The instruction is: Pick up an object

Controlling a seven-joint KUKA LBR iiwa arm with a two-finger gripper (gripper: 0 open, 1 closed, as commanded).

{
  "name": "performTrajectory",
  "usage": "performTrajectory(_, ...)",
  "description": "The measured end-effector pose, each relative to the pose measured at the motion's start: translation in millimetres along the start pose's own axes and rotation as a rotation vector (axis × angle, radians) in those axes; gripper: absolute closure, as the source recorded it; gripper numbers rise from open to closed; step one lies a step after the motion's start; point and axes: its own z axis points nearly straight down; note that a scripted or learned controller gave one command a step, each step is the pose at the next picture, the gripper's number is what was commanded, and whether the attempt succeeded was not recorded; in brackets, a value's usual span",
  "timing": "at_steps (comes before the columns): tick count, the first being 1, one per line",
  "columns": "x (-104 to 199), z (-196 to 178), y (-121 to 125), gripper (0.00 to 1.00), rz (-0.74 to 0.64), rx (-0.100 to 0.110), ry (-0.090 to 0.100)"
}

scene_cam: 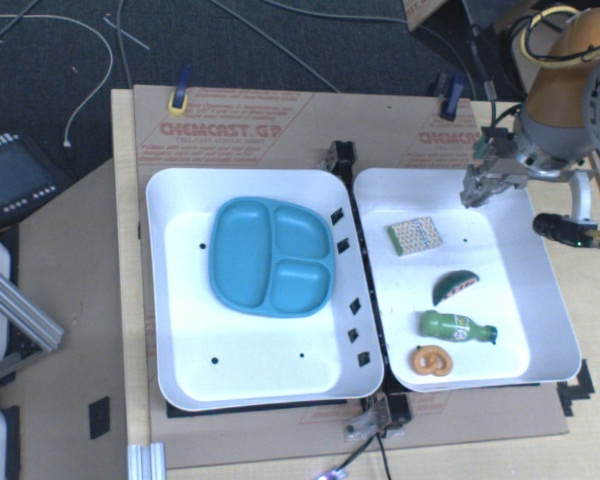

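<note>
Over on the left bin [180,368] sits a blue plate [271,257], three compartments in it, roughly mid-bin and a little toward the far edge. The right bin [550,328] lies just beside it, the two rims meeting down the middle of the desk [280,118]. Inside the right bin, near its left rim and toward the far side, rests a small patterned pad [414,235]. Closer to the near edge comes a watermelon slice [455,285], then a green bottle [457,327] lying on its side, then a pretzel [432,361] by the near rim; the three are close together but apart. At the right bin's far right corner hangs the gripper [477,192], pointed down over bare white floor, well apart from the pad. Its jaws look close together with nothing between them, though how far open I cannot tell.
</note>
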Motion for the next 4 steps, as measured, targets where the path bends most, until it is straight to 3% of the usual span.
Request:
performTrajectory(1, -7.7, -48.6, 3.9, 1.00, 0.000, -0.002, 0.000)
performTrajectory(2, -7.3, -48.1, 4.7, 1.00, 0.000, 0.003, 0.000)
performTrajectory(4, 79.4, -57.1, -27.9, 1.00, -0.003, 0.008, 0.005)
